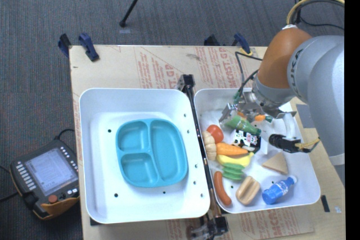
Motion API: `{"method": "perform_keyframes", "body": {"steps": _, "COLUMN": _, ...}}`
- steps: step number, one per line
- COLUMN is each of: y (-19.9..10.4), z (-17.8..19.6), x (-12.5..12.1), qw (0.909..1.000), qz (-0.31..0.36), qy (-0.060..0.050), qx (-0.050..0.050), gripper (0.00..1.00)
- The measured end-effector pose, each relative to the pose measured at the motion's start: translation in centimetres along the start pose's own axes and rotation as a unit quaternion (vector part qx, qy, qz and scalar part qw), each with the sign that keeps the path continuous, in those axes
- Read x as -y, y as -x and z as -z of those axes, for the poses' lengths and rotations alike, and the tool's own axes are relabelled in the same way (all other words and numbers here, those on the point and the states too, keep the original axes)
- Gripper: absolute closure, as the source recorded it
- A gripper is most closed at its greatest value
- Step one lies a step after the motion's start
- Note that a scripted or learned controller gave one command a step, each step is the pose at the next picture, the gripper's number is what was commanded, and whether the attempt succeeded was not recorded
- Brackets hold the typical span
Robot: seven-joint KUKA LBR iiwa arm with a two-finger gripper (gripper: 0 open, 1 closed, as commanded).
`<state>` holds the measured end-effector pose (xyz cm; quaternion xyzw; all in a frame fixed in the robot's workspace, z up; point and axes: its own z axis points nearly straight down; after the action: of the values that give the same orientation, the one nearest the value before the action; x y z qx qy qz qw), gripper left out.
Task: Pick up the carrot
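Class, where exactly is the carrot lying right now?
The carrot lies in the right bin, near its left side, just above the banana and right of the tomato.

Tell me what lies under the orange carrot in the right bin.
The orange carrot rests on a yellow toy banana, which lies over a green pea pod. Whatever sits directly beneath the carrot's middle is covered, as is the white bin floor there.

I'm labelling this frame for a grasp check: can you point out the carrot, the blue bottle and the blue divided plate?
carrot [232, 149]: camera view, middle of its orange body.
blue bottle [277, 190]: camera view, middle of its body.
blue divided plate [181, 150]: camera view, right rim.
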<state>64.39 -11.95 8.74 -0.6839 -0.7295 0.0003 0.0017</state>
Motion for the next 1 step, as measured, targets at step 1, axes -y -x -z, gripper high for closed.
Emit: {"method": "perform_keyframes", "body": {"steps": 1, "y": 9.3, "z": 4.06, "x": 0.59, "qw": 0.9999, "qz": 0.011, "qy": 0.002, "qx": 0.002, "gripper": 0.0}}
